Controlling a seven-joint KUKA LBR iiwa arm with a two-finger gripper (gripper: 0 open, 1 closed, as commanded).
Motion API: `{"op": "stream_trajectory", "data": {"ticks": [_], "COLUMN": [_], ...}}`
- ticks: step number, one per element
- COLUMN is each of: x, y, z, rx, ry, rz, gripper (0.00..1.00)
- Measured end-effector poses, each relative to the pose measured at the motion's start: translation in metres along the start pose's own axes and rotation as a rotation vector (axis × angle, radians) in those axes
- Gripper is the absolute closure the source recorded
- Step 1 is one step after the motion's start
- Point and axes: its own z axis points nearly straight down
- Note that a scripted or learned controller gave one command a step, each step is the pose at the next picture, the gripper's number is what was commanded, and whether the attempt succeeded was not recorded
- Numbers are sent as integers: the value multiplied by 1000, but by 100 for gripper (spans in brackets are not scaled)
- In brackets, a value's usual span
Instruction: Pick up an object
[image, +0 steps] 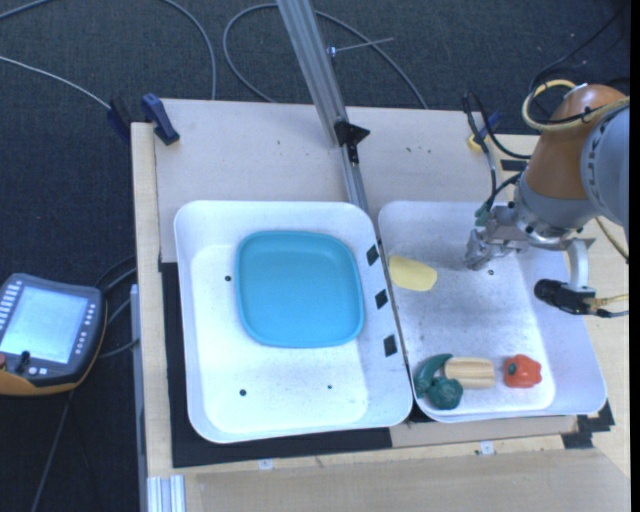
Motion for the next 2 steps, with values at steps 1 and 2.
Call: {"op": "stream_trajectory", "data": {"ticks": [1,2], "x": [6,4], "y": [6,-3], "z": [-61,-117], "rx": [-4,-4], "ry": [0,-1], "rz": [0,0], "gripper": [100,100]}}
